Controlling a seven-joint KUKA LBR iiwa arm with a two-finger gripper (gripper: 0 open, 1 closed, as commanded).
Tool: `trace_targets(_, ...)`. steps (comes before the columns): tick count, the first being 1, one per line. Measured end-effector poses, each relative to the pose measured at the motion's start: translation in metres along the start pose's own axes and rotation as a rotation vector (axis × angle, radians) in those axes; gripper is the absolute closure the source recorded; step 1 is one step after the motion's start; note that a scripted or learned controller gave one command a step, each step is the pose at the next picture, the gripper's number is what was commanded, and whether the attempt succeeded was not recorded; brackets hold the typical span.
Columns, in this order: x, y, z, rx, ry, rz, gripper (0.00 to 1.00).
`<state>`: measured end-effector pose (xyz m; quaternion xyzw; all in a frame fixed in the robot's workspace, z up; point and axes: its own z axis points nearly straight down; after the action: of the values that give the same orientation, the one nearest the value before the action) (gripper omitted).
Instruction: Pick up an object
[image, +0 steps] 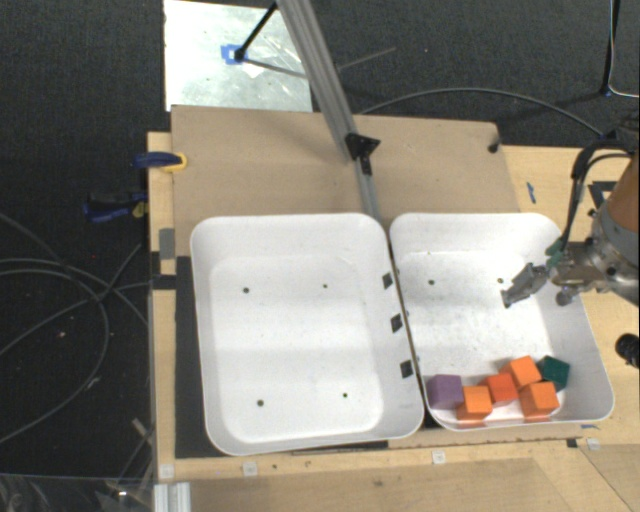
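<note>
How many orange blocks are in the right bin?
4, all clustered at the near edge of the right bin: one beside the purple block, one just behind it, one by the green block, one nearest the corner. More could hide underneath.

one fixed camera above the bench, looking down aslant, both white bins framed

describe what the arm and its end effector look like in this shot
At the view's right edge, the arm shows an orange band above a grey metallic wrist. A dark cable loops up alongside it. The end effector is grey metal, projecting left over the right bin; its finger detail is too small to make out.
</note>
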<state>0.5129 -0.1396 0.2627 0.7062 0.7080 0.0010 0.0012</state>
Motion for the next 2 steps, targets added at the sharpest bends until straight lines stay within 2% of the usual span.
trace_targets(1,0.035,0.037,-0.036,-0.004,0.0,-0.008,0.0)
trace_targets(2,0.054,0.073,-0.038,-0.002,0.0,-0.006,0.0)
